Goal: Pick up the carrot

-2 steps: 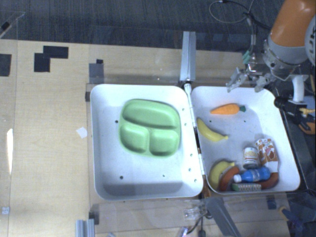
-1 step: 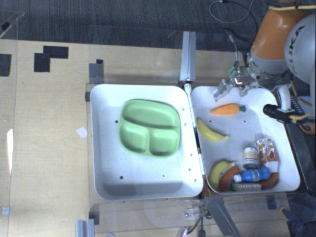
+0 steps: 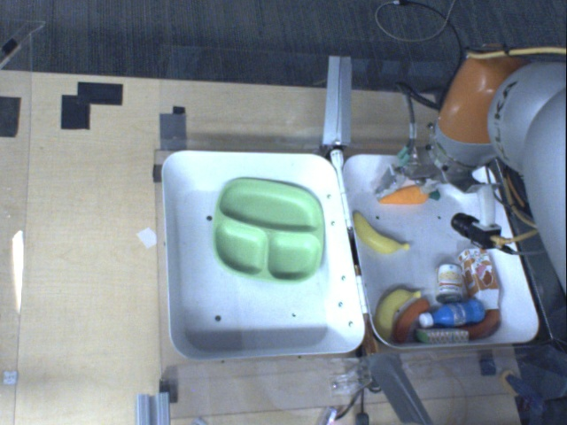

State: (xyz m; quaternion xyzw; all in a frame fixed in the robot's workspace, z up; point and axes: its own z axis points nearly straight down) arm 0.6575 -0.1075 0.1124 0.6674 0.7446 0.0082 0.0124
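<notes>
The carrot (image 3: 403, 197) is orange with a small green end on its right. It lies near the far edge of the right bin (image 3: 524, 324). My gripper (image 3: 409, 175) hangs directly over the carrot, very close to its top or touching it. The wrist hides how the gripper meets the carrot. The carrot looks to be resting on the bin floor.
A banana (image 3: 379, 235) lies just in front of the carrot. At the right bin's near end sit a small can (image 3: 450, 282), a snack packet (image 3: 479, 273), a blue bottle (image 3: 454, 314) and a yellow-green fruit (image 3: 394, 306). The left bin (image 3: 186, 264) holds a green divided plate (image 3: 268, 227).
</notes>
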